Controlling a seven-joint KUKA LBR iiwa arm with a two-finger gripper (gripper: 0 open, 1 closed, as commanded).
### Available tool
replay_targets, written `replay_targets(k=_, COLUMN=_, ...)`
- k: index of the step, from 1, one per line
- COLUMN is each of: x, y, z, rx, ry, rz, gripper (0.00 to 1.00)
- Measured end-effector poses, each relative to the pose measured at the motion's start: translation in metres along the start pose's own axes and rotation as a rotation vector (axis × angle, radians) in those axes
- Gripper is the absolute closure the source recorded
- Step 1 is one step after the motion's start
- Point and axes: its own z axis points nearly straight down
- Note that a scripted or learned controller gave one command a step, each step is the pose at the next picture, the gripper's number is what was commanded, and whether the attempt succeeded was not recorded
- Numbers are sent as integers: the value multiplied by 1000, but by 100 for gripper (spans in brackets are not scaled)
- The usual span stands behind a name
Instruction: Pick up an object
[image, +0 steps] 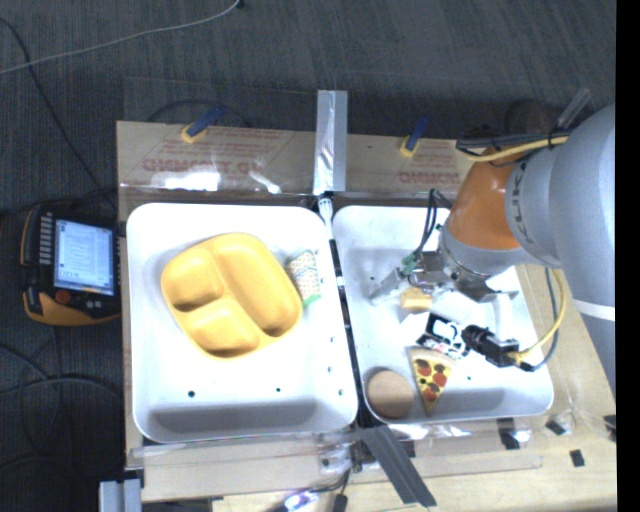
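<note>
**Entry: pick-up task, condition at this moment**

**Progress.** Judged not yet done. No item is seen lifted clear, and everything catalogued below lies on a bin floor. What is left, as a judgement, is a firm hold on one item and then a lift.

**Right shallow white bin** (505, 395), on the worktop (240, 150):
- Small pale yellow block (415, 298), near the bin's middle and directly under the jaws. Whether it touches them or sits just beside them cannot be told. It is the closest item to the jaws and so the likeliest target.
- Triangular toy pizza slice with red spots (432, 375), toward the near edge, with its tip pointing at that edge.
- Round brown bun-like lump (390, 392), in the near-left corner, just beside the pizza slice.

**Left shallow white bin** (200, 405):
- Yellow three-compartment plastic plate (230, 292), at the bin's centre.
- Small white-and-green ridged item (305, 276), against the right wall and just beside the plate's rim. It is too small to identify.

**Arm.** The grey arm with the orange band (560, 190) enters over the worktop's right edge and crosses the right bin's far-right corner. It bends down at the wrist toward the bin's middle.

**Jaws.** They are set low over the right bin's floor, above the pale yellow block. Whether they are spread, pressed together or pinching the block cannot be told, because the wrist hides the view, so no hold is recorded.
</note>
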Motion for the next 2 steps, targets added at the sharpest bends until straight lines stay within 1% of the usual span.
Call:
replay_targets(k=1, x=-33, y=-3, z=-93, rx=17, ry=2, rz=194, gripper=0)
replay_targets(k=2, x=-37, y=21, z=-2, rx=17, ry=3, rz=118, gripper=0)
